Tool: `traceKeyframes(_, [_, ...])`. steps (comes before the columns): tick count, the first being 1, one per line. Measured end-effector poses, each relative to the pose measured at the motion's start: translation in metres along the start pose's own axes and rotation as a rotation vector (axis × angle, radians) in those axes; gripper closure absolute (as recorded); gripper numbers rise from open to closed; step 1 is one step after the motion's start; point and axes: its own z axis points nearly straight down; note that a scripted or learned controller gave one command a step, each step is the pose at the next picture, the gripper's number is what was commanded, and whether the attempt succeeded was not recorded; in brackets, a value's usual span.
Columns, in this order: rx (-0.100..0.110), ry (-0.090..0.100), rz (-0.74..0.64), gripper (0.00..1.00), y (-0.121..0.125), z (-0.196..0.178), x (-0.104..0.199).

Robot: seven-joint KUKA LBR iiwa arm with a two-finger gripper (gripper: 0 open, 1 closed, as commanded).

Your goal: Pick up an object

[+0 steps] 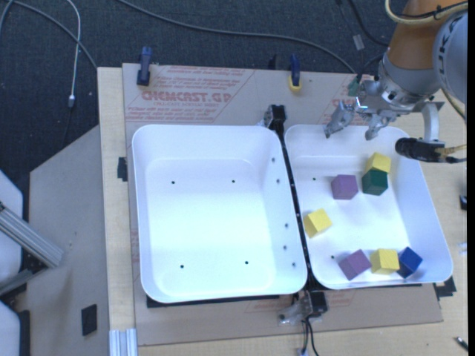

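The gripper [353,127], fingers spread and grasping nothing, hangs over the far edge of the right bin [427,221], where seven blocks lie, the nearest being a yellow block [381,162] atop a green block [375,182].

Open space around lone yellow cube [318,222]

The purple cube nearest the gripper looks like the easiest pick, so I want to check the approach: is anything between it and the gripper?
Nothing visible. The gripper, fingers open, hangs over the right bin's far edge; bare floor lies between it and the purple cube.
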Motion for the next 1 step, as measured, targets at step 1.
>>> traceKeyframes(1, [-0.011, -0.001, -0.001, 0.0, 0.0021, -0.0067, 0.0003])
